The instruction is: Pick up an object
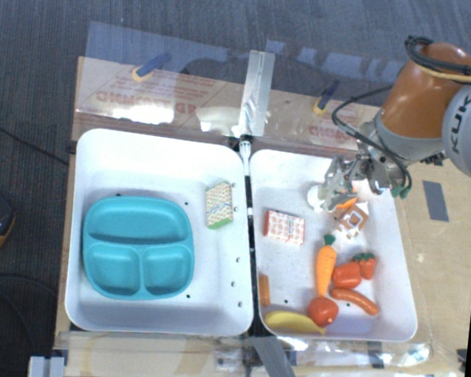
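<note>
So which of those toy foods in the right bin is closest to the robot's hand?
The small orange-and-white piece, just below the gripper at the bin's top. The carrot, red pepper and banana lie further down.

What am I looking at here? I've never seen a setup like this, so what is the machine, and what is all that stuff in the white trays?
This is one picture from a camera fixed above a bench, looking down at a slant. The grey and orange thing at upper right is a robot arm. Its hand hangs over the far part of the right bin. Its job is to pick up an object, though I cannot tell whether it holds anything.

The right bin holds toy food: a carrot, a banana, a tomato, a red pepper and a small patterned packet. The left bin holds a teal divided plate and a small patterned block.
</note>
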`<state>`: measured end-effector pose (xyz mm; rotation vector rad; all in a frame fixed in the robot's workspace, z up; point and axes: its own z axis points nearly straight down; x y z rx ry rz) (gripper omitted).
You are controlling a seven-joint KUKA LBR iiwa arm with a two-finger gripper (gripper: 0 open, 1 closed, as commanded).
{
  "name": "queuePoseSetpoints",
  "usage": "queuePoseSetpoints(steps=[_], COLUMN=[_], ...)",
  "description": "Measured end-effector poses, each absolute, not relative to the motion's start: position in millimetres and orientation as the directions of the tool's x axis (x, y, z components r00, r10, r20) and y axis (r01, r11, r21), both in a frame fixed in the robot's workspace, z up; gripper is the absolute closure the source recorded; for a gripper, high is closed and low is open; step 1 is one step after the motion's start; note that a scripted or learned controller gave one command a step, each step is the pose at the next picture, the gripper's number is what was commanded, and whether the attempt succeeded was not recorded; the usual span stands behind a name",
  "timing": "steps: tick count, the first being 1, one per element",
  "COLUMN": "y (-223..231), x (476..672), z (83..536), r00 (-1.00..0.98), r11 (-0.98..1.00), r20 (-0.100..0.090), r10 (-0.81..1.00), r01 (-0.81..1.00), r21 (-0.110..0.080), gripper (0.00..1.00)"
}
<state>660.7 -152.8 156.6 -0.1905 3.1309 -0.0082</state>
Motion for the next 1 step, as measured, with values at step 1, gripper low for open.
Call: queuePoseSetpoints(steps=[1], y=[-152.5], x=[660.6], z=[156.3], r00=[-0.993], r11=[0.993], r20=[-0.004], r10=[-0.122], r01=[-0.122], r21=[-0.005], gripper=[0.00])
